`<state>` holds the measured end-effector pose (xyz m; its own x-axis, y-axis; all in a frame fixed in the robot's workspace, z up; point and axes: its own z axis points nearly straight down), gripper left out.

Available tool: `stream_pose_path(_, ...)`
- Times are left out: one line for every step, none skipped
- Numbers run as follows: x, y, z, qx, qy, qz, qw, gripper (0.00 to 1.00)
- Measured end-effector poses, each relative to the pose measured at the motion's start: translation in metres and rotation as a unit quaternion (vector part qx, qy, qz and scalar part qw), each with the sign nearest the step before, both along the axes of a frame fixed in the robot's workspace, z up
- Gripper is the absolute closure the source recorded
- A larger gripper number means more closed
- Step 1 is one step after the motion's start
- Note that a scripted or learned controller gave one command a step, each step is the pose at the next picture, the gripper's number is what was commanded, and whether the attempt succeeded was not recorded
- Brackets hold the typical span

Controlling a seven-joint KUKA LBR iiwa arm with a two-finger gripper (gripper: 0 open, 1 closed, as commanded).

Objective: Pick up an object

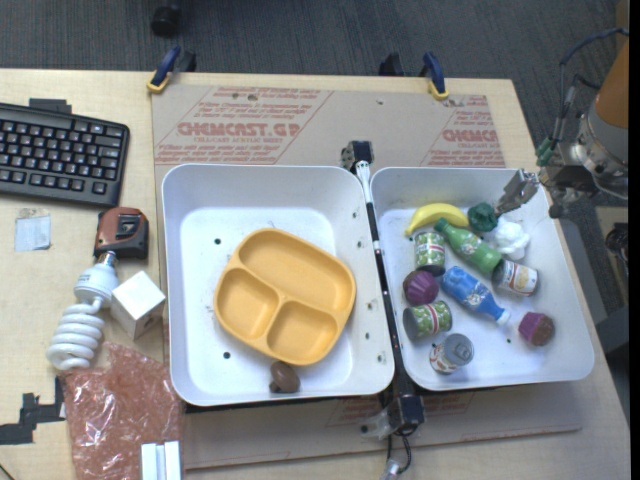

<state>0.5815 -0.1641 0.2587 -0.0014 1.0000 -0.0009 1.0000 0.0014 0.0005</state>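
- The wooden surface [80, 258] carries a brown cardboard sheet [300, 118] printed with red lettering, held by yellow-and-blue clamps at its far edge.
- Two shallow white plastic bins sit side by side on the sheet: the left bin [190, 268] and the right bin [565, 298], their inner walls touching.
- The grey arm [600, 158] reaches in from the right, over the far right corner of the right bin.
- A yellow three-compartment plastic tray [285, 296] lies in the middle of the left bin, with a small brown lump [285, 376] just beside its near edge.
- A black keyboard [60, 153] rests on the surface at far left, well apart from the bins.
- The tool [517, 192] hangs at the far right corner of the right bin, slanting down toward a white crumpled wad [512, 236]; whether its fingers are spread or closed cannot be told, and nothing is visibly between them.
- The task's things cluster in the right bin: a yellow banana [438, 215], a green bottle [472, 247], a blue bottle [474, 295], two small green-labelled cans [430, 251] and [428, 318], a purple round fruit [421, 287], a purple cup-like piece [536, 328], a grey-capped jar [453, 352] and a red-labelled can [518, 278].
- A white spiral light bulb [82, 313], a white cube [138, 303] and an orange-and-black tape measure [122, 233] lie left of the left bin.
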Motion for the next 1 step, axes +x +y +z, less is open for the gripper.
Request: stream_pose_path(0.0034, -0.0215, -0.1476, 0.0004, 0.000, -0.001, 1.0000, 0.00)
